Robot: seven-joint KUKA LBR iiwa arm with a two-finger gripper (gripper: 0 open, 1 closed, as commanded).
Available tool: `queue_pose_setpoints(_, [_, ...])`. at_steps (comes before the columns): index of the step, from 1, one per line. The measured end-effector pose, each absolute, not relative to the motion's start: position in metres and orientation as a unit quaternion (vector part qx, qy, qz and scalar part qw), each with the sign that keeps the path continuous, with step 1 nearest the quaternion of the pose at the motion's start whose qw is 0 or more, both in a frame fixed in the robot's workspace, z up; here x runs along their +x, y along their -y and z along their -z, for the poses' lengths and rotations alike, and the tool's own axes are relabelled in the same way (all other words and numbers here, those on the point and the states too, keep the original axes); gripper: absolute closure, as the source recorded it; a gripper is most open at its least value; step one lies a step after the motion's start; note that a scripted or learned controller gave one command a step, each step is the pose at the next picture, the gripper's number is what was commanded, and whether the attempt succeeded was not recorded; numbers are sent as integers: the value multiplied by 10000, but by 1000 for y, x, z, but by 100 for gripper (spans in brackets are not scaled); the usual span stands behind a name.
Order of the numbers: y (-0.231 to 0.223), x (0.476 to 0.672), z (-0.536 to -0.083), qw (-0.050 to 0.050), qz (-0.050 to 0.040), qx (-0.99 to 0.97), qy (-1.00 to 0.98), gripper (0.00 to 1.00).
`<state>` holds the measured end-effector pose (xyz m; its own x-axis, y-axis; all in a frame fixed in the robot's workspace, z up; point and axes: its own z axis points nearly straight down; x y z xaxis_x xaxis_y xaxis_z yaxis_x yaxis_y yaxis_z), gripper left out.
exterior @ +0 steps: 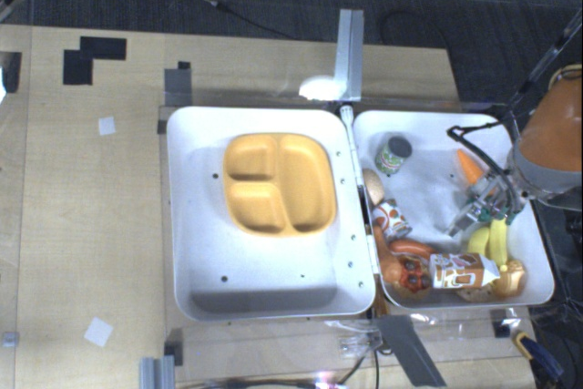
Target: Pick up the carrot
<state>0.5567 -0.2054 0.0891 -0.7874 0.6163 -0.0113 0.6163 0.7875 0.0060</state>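
**Gripper low in the right bin, carrot just behind it**

Pale wood makes up the counter (82, 223), which carries two shallow white bins side by side. In the left bin (196, 196) sits a yellow divided tray (278, 182) and little else. The right bin (428, 182) is crowded: a small can (393, 154) near its far edge, sausages (407, 248), a carton (455, 269), bananas (490, 240) and other toy food along its near side.

The carrot (469, 165) lies toward the right side of that bin, on the white floor, apart from the can and beyond the bananas. The gripper (481, 207) is down inside the bin, just on the near side of the carrot and above the bananas. Its metal parts blur into the clutter, so I cannot tell how wide it stands, and nothing can be seen held in it.

Judging from this, the grasp has not been made. To do it well, the gripper would need to shift toward the far edge until it is centred over the carrot, turn so it closes across the carrot's narrow width, then descend straight down. The bananas lie close enough that a low sideways sweep could snag them, so lifting first seems wiser.
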Motion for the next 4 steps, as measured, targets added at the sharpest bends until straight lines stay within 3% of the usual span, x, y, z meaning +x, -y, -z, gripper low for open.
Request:
queue_pose_setpoints(1, [154, 492, -90, 77, -15, 3501, -9367, 0])
queue_pose_setpoints(2, [204, 492, -89, 67, -25, 4067, -9135, 0])
queue_pose_setpoints(3, [204, 582, -88, 65, -14, 3995, -9167, 0])
queue_pose_setpoints(4, [146, 644, -120, 51, -27, 4889, -8723, 0])
